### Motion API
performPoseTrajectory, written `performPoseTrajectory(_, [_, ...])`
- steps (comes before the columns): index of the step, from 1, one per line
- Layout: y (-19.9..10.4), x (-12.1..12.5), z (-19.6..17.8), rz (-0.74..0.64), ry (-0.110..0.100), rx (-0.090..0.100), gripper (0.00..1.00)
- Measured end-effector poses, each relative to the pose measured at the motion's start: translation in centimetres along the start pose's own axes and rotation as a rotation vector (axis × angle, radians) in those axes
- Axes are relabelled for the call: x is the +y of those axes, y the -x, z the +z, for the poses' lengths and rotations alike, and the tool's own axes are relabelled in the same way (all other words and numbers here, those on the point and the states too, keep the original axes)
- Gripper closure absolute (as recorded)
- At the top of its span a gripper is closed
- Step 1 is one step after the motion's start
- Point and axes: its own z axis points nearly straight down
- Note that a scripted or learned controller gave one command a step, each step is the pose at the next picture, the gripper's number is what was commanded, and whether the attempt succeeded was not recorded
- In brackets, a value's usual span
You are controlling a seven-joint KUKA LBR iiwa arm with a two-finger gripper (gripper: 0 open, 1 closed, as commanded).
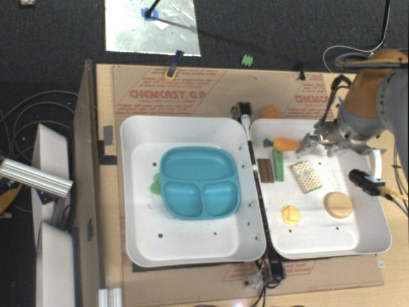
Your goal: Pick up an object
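Here I see two shallow white bins on the bench, the left white bin point(137, 235) and the right white bin point(370, 235), side by side and touching along the middle edge. From my seat the grey arm with an orange band point(374, 94) reaches in from the right, and its two-finger gripper point(308, 146) hangs over the back part of the right bin. I cannot tell its state, because the tips are small and blurred, and I see nothing clearly between them.

The things to pick lie in the right bin. An orange carrot-shaped piece point(285, 144) lies just beside the gripper, on its left. A green stick-shaped piece point(278, 164) lies below the carrot, and a brown flat bar point(264, 170) lies next to it, near the dividing edge. A patterned pale square packet point(307, 176) rests in the middle of the bin, tilted. A small yellow lumpy object point(291, 215) and a round tan bun-like object point(338, 204) lie nearer the front, apart from each other.

A black part of the arm point(363, 183) sits over the bin near the bun.

In the left bin a blue plastic plate with three compartments point(199, 181) takes the centre, and a small green object point(155, 184) shows at its left rim.
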Motion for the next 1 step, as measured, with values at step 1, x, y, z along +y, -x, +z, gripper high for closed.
performPoseTrajectory(1, [-3.11,-5.94,2.07,0.005,-0.018,0.008,0.0])
